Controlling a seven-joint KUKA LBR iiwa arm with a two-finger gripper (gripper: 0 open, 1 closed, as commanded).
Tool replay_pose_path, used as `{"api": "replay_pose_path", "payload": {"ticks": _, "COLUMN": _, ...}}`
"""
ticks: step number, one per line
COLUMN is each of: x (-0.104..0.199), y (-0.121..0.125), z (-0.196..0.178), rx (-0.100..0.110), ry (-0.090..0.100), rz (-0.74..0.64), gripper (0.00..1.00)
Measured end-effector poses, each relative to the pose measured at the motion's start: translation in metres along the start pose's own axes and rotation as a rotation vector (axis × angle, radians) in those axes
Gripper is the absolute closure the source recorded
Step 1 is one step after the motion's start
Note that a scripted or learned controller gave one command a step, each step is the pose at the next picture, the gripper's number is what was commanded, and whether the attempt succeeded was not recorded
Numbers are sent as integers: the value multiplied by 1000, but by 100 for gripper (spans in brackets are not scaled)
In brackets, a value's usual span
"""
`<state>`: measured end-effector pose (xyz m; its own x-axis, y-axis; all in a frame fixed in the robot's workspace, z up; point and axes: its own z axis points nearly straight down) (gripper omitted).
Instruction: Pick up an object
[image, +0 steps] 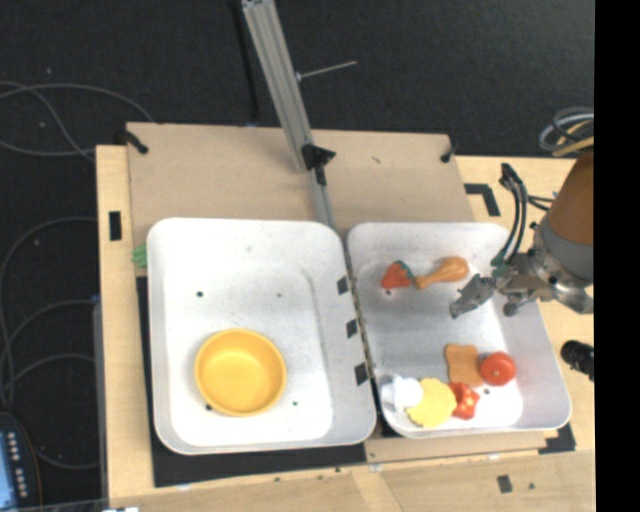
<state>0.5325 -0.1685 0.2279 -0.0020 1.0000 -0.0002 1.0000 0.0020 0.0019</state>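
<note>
My gripper (490, 300) hangs over the right bin (530, 400), near its right wall, open with nothing between its fingers. To its left lie an orange drumstick-shaped toy (443, 271) and a red strawberry-like piece with a green top (397, 275). Below the gripper, towards the bin's front, sit a red tomato (497, 369), a brown-orange piece (461, 362), a small red piece (466, 400), a yellow piece (433, 403) and a white piece (403, 392), all close together.
The left bin (250, 260) holds a yellow bowl (240, 372) at its front. A grey metal post (285, 90) rises from behind the bins' shared edge. Cables (515, 215) trail by the arm at the right.
</note>
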Motion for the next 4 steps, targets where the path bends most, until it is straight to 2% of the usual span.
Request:
{"api": "replay_pose_path", "payload": {"ticks": 1, "x": 0, "y": 0, "z": 0, "rx": 0, "ry": 0, "rz": 1, "gripper": 0}}
{"api": "replay_pose_path", "payload": {"ticks": 2, "x": 3, "y": -5, "z": 61, "rx": 7, "ry": 0, "rz": 2, "gripper": 0}}
{"api": "replay_pose_path", "payload": {"ticks": 3, "x": 3, "y": -5, "z": 122, "rx": 2, "ry": -2, "rz": 3, "gripper": 0}}
{"api": "replay_pose_path", "payload": {"ticks": 4, "x": 2, "y": -3, "z": 125, "rx": -5, "ry": -2, "rz": 4, "gripper": 0}}
